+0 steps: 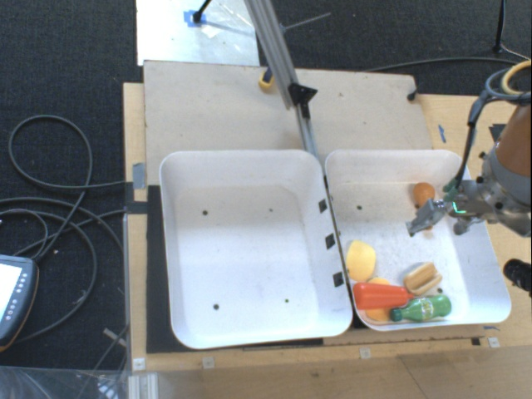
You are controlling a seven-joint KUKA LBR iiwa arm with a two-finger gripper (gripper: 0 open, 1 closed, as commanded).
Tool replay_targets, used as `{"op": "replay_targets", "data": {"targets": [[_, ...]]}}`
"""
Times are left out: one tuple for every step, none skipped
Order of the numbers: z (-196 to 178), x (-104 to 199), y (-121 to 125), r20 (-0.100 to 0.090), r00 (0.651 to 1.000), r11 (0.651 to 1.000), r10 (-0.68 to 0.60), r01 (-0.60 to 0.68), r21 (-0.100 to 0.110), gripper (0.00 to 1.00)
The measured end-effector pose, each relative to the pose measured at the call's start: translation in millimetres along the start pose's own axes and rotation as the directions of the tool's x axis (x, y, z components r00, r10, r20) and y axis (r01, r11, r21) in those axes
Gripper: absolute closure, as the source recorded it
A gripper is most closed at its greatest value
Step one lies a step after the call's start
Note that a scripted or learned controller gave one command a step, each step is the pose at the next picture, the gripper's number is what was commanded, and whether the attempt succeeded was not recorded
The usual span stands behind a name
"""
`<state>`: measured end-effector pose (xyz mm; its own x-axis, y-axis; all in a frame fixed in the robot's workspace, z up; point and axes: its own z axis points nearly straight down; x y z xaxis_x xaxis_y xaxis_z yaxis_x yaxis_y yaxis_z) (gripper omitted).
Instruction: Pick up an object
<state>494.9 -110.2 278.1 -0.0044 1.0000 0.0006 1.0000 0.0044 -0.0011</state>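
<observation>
The gripper [426, 219] hangs empty, fingers apart, over the right bin [490, 302]; go straight down on the orange ball [424, 193]; squeeze gently.

Robotics lab test cell. Evidence: plywood bench [366, 98] carrying two shallow white bins [179, 223] side by side on dark carpet; loose black cables [50, 181] off the bench's left edge; teach pendant [12, 293] at lower left; metal pole [274, 40] crossing bench's far edge.
</observation>
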Motion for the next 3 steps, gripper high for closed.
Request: {"op": "replay_targets", "data": {"targets": [[-1.7,-0.1,0.5,0.001,1.0,1.0,0.002,-0.002,-0.004,0.0],[43.3,5.3,6.3,-0.001,1.0,1.0,0.003,-0.003,0.002,0.0],[100.2,1.7,14.5,-0.001,1.0,1.0,0.005,-0.005,0.003,0.0]]}}
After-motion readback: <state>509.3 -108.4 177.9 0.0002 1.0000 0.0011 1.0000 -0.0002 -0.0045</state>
